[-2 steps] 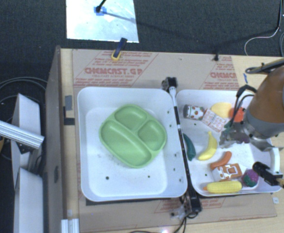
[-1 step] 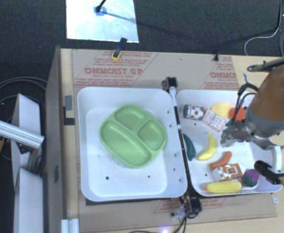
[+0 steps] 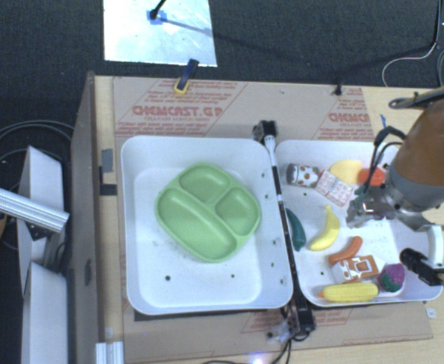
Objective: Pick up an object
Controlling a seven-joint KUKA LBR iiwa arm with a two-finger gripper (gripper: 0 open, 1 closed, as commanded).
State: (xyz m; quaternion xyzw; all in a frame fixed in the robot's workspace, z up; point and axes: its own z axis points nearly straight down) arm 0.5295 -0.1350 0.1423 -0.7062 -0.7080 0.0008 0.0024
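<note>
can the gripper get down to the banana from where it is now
Probably yes. The gripper sits in the right bin, just right of the banana, whose top is uncovered. The green pepper to its left and the sausage below lie close, so a sloppy descent might bump them.

The counter (image 3: 206,101), covered in printed cardboard, carries two white bins: left bin (image 3: 142,279) touching right bin (image 3: 301,279).

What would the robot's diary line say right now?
arm: over right bin | claw: near banana, carton | plate: left bin
</note>
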